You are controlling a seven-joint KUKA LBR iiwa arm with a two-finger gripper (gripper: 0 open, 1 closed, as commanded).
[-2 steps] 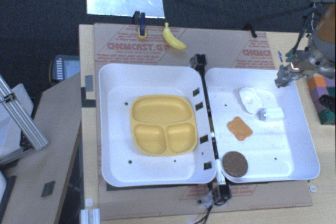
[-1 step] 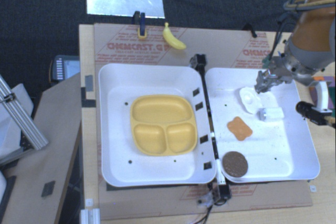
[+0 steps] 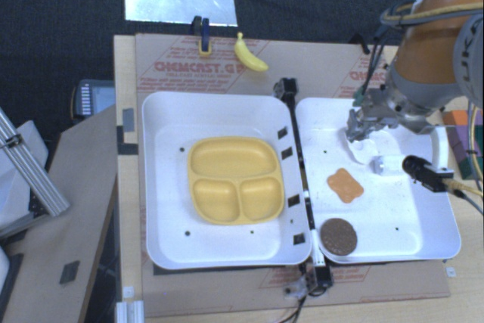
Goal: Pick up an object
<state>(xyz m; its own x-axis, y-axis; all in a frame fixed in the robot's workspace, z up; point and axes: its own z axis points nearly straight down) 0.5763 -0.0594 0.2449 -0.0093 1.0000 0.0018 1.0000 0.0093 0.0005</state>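
Observation:
In the right bin (image 3: 423, 234) lie an orange flat piece (image 3: 345, 184) near the middle and a dark brown round disc (image 3: 338, 236) at the front left corner. A small pale object (image 3: 376, 163) rests just right of and above the orange piece. My gripper (image 3: 361, 134) hangs low over the back part of the right bin, above and slightly left of the pale object. Nothing is visible between its fingers. A yellow divided plate (image 3: 231, 179) sits in the middle of the left bin (image 3: 162, 163).
A yellow banana (image 3: 249, 54) lies on the board behind the bins, beside a yellow clamp (image 3: 203, 38). A black cylindrical fixture (image 3: 425, 172) juts over the right bin's right side. The grey arm with its orange band (image 3: 442, 26) fills the upper right.

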